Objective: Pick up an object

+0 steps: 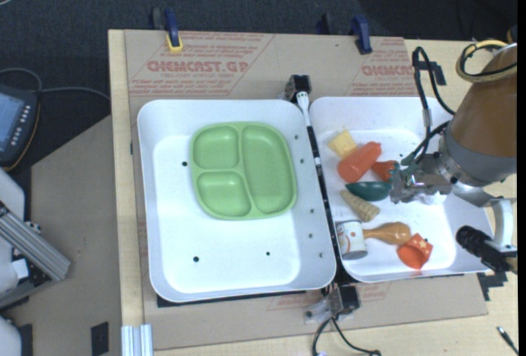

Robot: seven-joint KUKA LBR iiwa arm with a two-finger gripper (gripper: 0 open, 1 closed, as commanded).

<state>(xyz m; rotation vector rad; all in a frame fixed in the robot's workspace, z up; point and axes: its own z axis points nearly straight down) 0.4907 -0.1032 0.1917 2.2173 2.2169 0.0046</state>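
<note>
I take the teal object [367, 190] as the likely target: it lies mid-bin in the right bin [374, 268], just below the orange-red piece [359, 162] and above a tan drumstick-shaped toy [386, 232]. My gripper [404, 184] sits right beside its right end, low over the bin floor. I cannot tell whether it has closed on anything. I judge this the approach-to-grasp step; next I'd want a firm closure, then a straight lift clear of the neighbours.

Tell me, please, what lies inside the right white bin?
In the right bin: a yellow block, an orange-red piece, a teal item, a small can, a tan drumstick-like toy, a red piece. The gripper covers part of the floor.
</note>
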